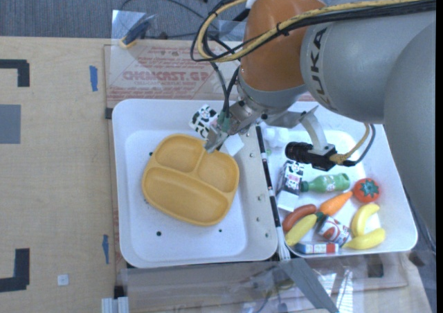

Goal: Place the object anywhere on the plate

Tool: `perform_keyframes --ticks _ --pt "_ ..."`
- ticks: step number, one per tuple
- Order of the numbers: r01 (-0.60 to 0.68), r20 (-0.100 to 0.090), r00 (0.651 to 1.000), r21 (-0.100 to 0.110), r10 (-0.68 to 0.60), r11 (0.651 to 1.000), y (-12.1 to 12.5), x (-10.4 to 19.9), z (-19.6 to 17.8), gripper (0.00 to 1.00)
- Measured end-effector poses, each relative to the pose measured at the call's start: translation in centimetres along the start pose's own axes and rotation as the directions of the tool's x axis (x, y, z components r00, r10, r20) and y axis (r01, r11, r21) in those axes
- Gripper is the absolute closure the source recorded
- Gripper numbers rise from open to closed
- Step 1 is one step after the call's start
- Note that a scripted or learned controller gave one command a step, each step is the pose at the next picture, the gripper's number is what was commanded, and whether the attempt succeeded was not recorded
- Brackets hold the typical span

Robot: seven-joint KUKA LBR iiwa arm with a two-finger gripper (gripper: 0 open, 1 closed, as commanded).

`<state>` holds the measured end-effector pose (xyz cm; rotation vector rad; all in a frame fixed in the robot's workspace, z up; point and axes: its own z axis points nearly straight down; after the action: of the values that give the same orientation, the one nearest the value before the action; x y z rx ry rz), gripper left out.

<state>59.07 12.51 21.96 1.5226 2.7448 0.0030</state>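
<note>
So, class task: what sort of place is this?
Probably a robotics lab: a KUKA arm reaches over two white bins, one with toy food, and cables trail on carpet.

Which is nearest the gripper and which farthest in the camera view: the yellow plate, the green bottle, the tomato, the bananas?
From the gripper:
1. yellow plate, directly below it in the left bin.
2. green bottle, mid right bin.
3. tomato, right of the bottle.
4. bananas, right bin's near corner.

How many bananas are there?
2. Both lie in the right bin: one banana near its right edge, the other banana just below it. The arm could hide more.
</note>
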Motion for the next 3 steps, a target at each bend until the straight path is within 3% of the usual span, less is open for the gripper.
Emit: perform_keyframes --ticks 1,2,3 --pt "-0.001 0.002 1.000 -0.004 0.001 1.000 0.1 -0.1 -1.0 1.00" --pt "0.164 -0.003 0.986 0.004 -0.164 0.986 -0.3 1.0 0.5 1.00" --pt "0.192 -0.004 0.981 0.007 -0.192 0.981 -0.1 7.5 -0.7 1.00"
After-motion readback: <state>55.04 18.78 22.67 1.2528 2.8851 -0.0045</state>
